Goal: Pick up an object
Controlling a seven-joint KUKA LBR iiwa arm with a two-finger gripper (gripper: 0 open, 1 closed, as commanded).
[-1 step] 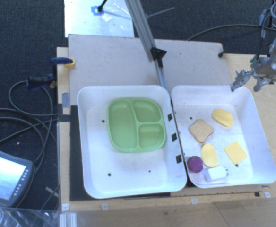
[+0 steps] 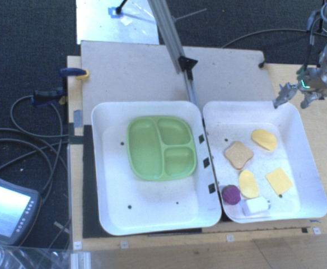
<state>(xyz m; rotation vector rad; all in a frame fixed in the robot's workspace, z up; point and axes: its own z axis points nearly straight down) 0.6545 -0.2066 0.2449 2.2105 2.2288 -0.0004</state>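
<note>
Desk: pale wooden desk bearing two shallow white bins.
Floor: dark carpet, black cables.
Hand: spread wide, holding nothing.

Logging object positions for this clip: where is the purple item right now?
The purple item lies in the right bin, at its near-left corner, beside a yellow piece and a white block.

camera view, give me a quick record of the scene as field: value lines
left bin: holds a green divided plate
right bin: bread slice, yellow oval piece, yellow cheese square, second yellow piece, purple ball, white block
gripper: above the right bin's far right corner, jaws spread, nothing between them
task state: no object picked yet
</note>
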